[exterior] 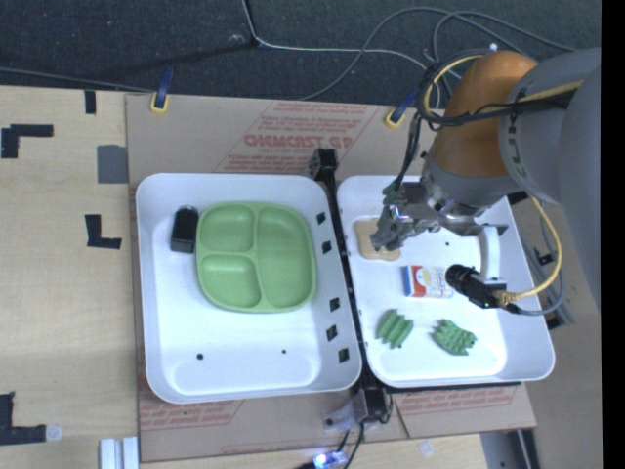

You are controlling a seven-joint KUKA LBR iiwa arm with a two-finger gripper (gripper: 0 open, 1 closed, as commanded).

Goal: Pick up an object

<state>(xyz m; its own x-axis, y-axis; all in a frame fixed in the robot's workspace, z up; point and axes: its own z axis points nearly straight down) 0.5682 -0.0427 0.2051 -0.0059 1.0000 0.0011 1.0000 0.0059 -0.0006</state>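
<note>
- Hovering in the right bin (522,355), my gripper (391,231) sits over a tan block (375,242); whether it is clamped I cannot tell.
- Right bin: small white carton (422,281), two green toys (395,328) (454,338).
- Left bin (161,291): green divided plate (256,257), black object (184,230).

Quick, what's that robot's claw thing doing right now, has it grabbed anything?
End effector: low over the tan object in the right bin; whether it has grabbed it cannot be told.

- Fixed above the bench (59,262), looking down at a slant.
- Near enough to frame both bins (161,291), left of and beneath the jaws.
</note>
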